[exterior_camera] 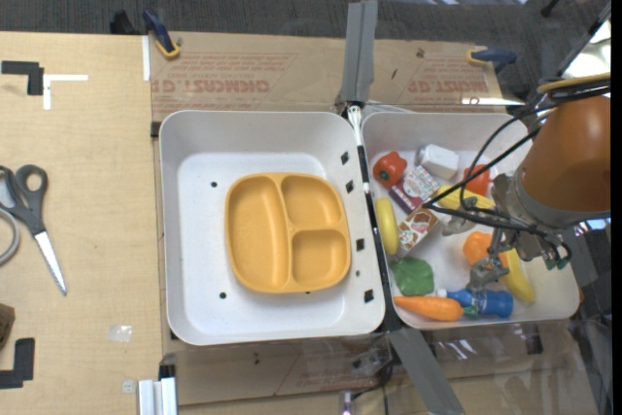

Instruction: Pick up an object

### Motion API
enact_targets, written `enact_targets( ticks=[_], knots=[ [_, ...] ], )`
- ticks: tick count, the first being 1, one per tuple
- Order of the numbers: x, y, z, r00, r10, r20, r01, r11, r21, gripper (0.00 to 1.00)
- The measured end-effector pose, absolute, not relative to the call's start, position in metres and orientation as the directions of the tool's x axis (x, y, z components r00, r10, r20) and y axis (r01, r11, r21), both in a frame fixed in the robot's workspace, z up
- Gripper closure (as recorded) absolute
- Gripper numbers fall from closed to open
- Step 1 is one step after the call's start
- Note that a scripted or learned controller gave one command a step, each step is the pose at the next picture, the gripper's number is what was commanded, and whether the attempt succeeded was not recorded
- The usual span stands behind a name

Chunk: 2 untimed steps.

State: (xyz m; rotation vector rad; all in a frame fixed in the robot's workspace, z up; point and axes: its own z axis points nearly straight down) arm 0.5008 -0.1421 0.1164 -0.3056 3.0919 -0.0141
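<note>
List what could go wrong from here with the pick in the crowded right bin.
1. The pincer hangs over tightly packed toys: the blue plastic bottle, orange plastic carrot and yellow plastic banana lie close together, so it may nudge neighbours or catch two.
2. Black cables trail over the bin and could snag.

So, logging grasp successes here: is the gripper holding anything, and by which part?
Cannot be told. The gripper hangs low over the right bin, just above the blue bottle, with nothing visibly between its fingers.
</note>
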Motion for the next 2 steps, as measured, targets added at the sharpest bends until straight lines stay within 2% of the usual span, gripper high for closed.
enact_targets(
  ticks=[1,2],
  knots=[
    [0.581,-0.134,0.091,-0.985,-0.172,-0.002,-0.172,0.985,0.001,0.0],
    [0.557,-0.21,0.092,-0.991,-0.137,-0.003,-0.137,0.991,0.0,0.0]
  ],
)
